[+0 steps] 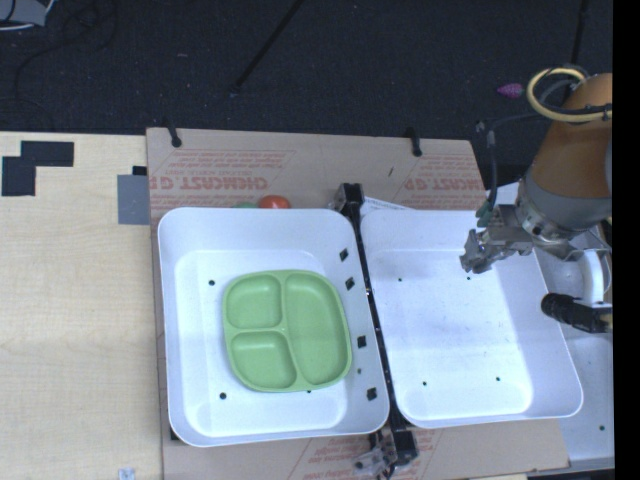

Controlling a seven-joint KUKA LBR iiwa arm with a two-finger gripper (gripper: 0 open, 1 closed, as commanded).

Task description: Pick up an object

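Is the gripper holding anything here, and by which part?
Nothing is visibly held. The gripper hangs over the right bin; the green plate lies in the left bin.

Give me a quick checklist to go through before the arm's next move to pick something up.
1. Target in view: green divided plate lies in the left bin. Ok.
2. Plate unobstructed from above: ok.
3. End effector over the target: not ok, it is above the right bin.
4. End effector open or shut: cannot tell.
5. Small red-orange object behind the left bin's far rim: outside the bins, identity cannot tell.
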